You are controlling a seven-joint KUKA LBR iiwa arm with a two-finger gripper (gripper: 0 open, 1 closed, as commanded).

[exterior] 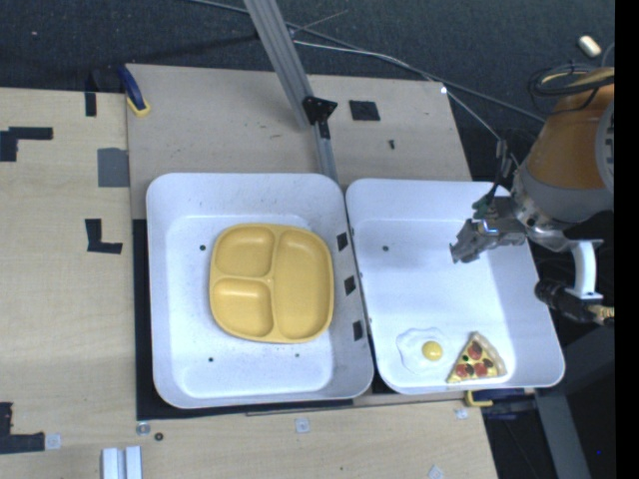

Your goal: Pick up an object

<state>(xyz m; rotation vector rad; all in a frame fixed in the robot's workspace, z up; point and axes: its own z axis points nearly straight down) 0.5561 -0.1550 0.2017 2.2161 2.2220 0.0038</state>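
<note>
A toy fried egg (423, 350) and a toy pizza slice (477, 358) lie side by side at the near edge of the right bin (419, 218). My gripper (467, 247) hangs over the right part of that bin, well up-frame from both toys, with nothing visible between its dark fingers. A yellow divided plate (271, 282) rests in the middle of the left bin (180, 267).
A grey metal pole (285, 53) slants down from the top to the gap between the bins. The wooden bench (60, 218) carries black tape marks on the left. Cables run across the dark floor beyond the bench.
</note>
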